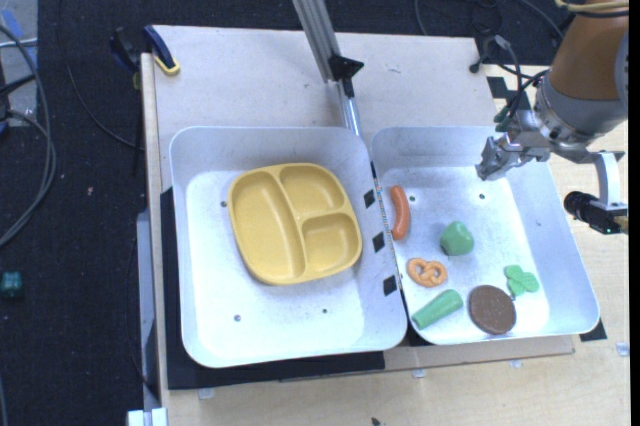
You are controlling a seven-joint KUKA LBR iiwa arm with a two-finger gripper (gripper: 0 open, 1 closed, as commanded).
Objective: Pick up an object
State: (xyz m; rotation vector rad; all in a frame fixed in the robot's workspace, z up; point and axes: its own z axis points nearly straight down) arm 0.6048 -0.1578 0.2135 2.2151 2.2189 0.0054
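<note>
Below the fingers (492, 164), well apart, lies a green block (457, 238).

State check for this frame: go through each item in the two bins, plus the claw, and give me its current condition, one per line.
claw: above the right bin's far edge, nothing seen in it
yellow divided plate: flat in left bin, compartments bare
sausage: lying near the divider
green block: resting free
pretzel: lying flat
green cylinder: on its side
brown disc: lying flat

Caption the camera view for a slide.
Claw hovers over the right bin of toy food; yellow tray sits in the left bin.
</note>
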